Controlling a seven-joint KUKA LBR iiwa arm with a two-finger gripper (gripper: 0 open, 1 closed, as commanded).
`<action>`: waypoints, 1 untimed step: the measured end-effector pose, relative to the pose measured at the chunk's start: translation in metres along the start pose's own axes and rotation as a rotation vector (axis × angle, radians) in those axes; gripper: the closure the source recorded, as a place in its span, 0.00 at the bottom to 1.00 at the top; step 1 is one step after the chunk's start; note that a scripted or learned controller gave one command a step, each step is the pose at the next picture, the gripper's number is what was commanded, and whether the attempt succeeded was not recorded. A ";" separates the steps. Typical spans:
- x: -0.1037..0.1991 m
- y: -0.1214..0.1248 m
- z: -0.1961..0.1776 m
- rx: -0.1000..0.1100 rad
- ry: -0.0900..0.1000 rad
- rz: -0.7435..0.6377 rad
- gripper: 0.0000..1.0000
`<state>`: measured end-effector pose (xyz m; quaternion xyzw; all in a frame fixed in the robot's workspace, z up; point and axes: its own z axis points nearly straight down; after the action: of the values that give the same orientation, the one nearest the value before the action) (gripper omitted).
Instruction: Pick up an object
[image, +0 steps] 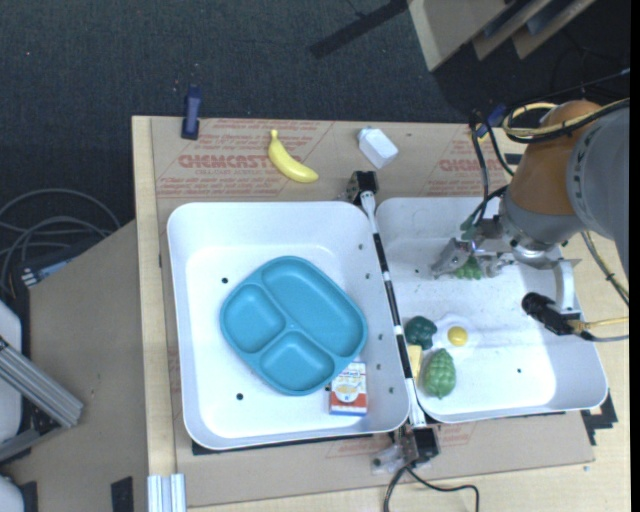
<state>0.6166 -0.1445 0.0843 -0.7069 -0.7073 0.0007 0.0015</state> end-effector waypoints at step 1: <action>-0.026 0.027 -0.001 -0.005 -0.002 0.000 0.00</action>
<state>0.6432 -0.1701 0.0851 -0.7070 -0.7072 -0.0003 -0.0011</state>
